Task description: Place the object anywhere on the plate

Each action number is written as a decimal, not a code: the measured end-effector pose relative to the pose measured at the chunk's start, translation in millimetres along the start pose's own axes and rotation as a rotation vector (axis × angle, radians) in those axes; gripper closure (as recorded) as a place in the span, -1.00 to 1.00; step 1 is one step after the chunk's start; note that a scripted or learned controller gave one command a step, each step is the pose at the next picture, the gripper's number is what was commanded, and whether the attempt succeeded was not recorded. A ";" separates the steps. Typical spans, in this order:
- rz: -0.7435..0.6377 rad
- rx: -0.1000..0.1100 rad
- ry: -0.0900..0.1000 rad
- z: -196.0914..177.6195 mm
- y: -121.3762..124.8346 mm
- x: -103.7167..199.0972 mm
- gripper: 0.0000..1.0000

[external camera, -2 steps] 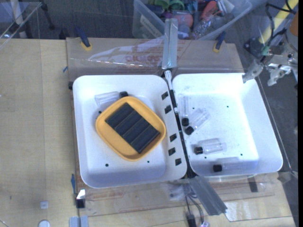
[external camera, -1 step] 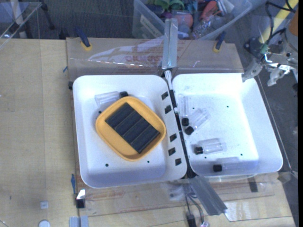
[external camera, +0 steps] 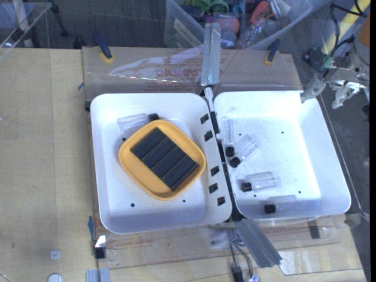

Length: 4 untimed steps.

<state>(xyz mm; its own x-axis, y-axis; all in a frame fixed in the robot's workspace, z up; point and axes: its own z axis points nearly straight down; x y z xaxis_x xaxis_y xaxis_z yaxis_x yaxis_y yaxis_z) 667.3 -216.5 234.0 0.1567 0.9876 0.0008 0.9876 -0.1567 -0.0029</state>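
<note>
Hovering beyond right bin [external camera: 329, 157] far corner, hand [external camera: 329, 90], grip state unclear, plate [external camera: 132, 157] left.

Two white bins [external camera: 106, 157] [external camera: 329, 157], one yellow plate [external camera: 132, 163], four clear vials [external camera: 132, 122] [external camera: 228, 128] [external camera: 245, 147] [external camera: 259, 182] (three in the right bin)

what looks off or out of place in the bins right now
One clear vial lies in the left bin, half tucked behind the yellow plate, apart from the other vials lying on their sides in the right bin. The plate sits askew and carries a dark ridged slab.
</note>
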 end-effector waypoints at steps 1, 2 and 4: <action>0.029 0.000 0.001 -3.1 -4.9 1.3 -1.00; 0.052 0.001 0.001 0.9 -4.5 -0.1 -1.00; 0.101 -0.006 -0.001 -15.0 -1.5 8.6 -1.00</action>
<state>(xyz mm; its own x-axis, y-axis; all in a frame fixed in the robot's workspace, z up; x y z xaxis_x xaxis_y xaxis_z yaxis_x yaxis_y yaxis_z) 667.1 -207.7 249.0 0.2550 0.9669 -0.0002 0.9669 -0.2550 0.0031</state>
